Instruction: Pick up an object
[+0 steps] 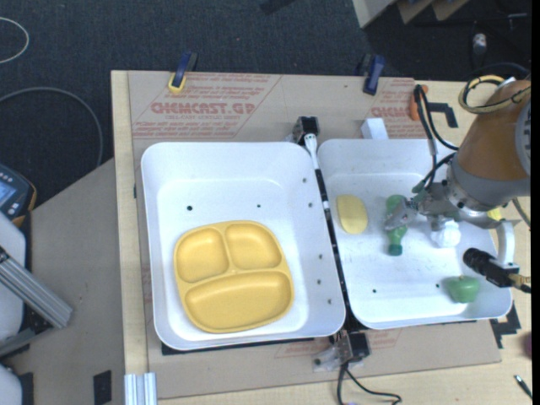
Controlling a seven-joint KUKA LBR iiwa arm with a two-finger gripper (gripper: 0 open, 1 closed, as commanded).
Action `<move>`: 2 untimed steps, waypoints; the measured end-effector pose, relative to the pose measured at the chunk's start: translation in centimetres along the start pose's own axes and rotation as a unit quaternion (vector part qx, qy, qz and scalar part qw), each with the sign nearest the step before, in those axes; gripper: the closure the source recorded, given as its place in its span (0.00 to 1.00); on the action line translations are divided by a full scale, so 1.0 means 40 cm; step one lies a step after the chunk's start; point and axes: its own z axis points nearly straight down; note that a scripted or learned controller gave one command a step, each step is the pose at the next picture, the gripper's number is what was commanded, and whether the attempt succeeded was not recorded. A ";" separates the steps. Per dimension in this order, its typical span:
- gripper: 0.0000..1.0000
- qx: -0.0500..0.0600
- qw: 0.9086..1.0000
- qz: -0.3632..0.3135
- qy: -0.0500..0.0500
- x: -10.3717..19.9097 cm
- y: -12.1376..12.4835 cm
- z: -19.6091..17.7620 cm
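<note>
My gripper (402, 219) is low in the right bin (396, 304), reaching in from the right. A small green object (394, 245) lies directly under it, with another green bit (394, 202) just behind the tip; I cannot tell whether they are one piece. A pale yellow oval object (352, 213) lies just left of the gripper, near the bin's left wall. A small white object (445, 235) sits under the wrist on the right. A green rounded object (462, 289) rests near the bin's front right corner.
The left bin (169, 171) holds a yellow divided plate (234, 275) in its front half. The grey arm with its orange band (494, 154) covers the right bin's far right side. Black cables (434, 121) run along that bin's back right corner.
</note>
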 end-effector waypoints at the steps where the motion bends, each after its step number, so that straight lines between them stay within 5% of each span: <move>1: 0.00 -0.002 1.000 0.000 -0.001 0.057 0.016 0.076; 2: 0.00 -0.008 1.000 -0.002 -0.002 0.159 0.121 0.069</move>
